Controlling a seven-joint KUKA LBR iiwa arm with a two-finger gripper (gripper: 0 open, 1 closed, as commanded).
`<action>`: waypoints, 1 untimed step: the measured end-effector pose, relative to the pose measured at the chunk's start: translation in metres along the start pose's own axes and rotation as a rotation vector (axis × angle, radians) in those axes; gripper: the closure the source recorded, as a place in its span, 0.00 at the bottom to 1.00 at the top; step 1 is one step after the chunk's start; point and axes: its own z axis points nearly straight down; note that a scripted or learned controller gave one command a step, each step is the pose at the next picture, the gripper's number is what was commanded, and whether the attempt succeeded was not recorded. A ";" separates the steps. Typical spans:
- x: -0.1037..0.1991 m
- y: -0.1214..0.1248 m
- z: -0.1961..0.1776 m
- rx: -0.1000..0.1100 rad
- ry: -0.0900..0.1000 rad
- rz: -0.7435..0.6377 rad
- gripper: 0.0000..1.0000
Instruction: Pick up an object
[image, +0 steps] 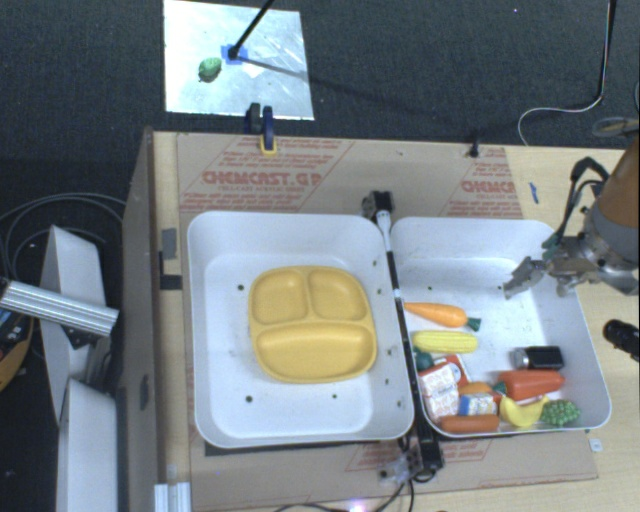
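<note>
Sideways, carrot (436, 315) — leafy tip right, pincer (538, 272) nearby

A cardboard sheet (300, 165) with red lettering covers the bench at frame centre. A reflective square panel (238, 60) lies at upper left, a small green item (209, 69) on it. A silver metal bar (58, 308) sits at the left edge, near black cables (40, 215).

Toy food lies loose in the right white bin (575, 330): an orange plastic carrot (436, 315), a yellow corn cob (446, 342), and a jumbled cluster along the near edge.
</note>
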 end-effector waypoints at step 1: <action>0.092 -0.073 0.036 0.003 0.002 -0.001 0.00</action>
